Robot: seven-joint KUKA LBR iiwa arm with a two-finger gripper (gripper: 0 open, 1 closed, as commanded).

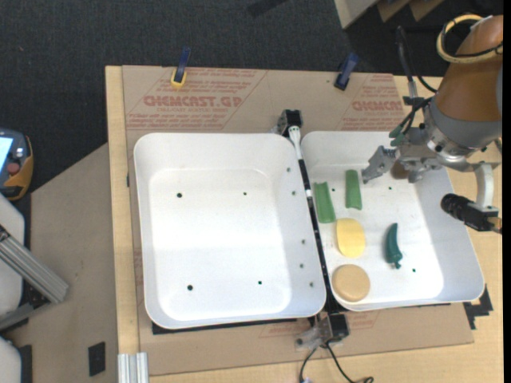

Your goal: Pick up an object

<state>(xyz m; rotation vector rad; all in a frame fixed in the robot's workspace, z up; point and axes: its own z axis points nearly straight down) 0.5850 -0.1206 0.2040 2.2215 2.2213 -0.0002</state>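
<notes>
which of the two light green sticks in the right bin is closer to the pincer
The shorter light green stick, farther from the divider between the bins, is closer: its upper end lies just beside the pincer. The longer green stick lies along the divider, farther off.

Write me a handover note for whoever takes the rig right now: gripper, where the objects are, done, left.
Gripper: over the back of the right bin, nothing visible between its fingers; open or shut can't be made out.
Objects, all in the right bin: green stick along the left wall, second green stick beside it and nearest the gripper, yellow piece mid-bin, tan round piece at the front edge, dark teal piece to the right.
Left bin: no objects seen in it.
Done: no pick yet.
Left: descend on one object, grasp, lift. The second green stick looks the easiest candidate.
</notes>
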